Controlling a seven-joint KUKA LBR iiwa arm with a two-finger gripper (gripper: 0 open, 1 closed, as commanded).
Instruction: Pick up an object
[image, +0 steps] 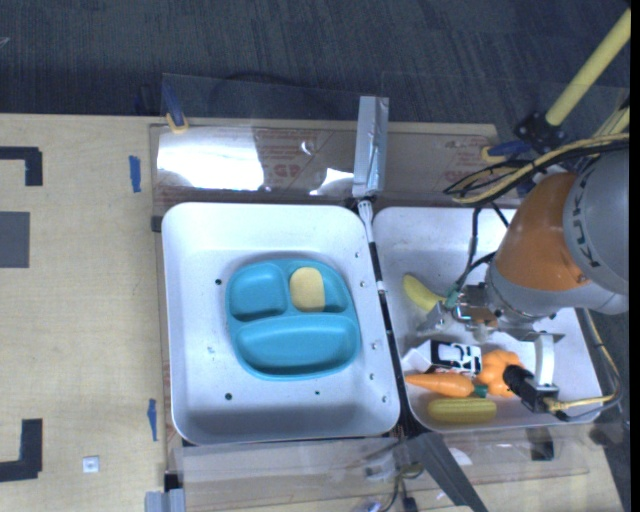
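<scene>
Several small toy foods crowd the right bin (575, 415), and that is where we find our gripper (462, 318), hanging low over the pile with the grey arm (600, 240) and its orange band (535, 245) reaching in from the right. We cannot tell whether the gripper is open or closed, since its tip is lost among cables and metal parts, and we see nothing that we could call held. Just below the gripper, toward the near edge of the bin, lies a small black-and-white object (457, 354); below that again lies an orange carrot (440, 383), and nearest the front wall a yellow corn cob (461, 409). Both the carrot and the cob lie with their long axes running left to right, roughly along the bin's front wall. A yellow banana-like piece (421, 292) lies up and to the left of the gripper, slanting, close to the wall between the bins. We judge the black-and-white object to be the nearest candidate, so the coming move would be a short drop toward the near side. The left bin (190, 330) carries a blue divided tray (290, 345) with a yellow piece (308, 288) in its upper right compartment, well apart from the gripper. We can read no brand or writing; faint reddish print on the cardboard (290, 165) behind the bins is too blurred to make out.
</scene>
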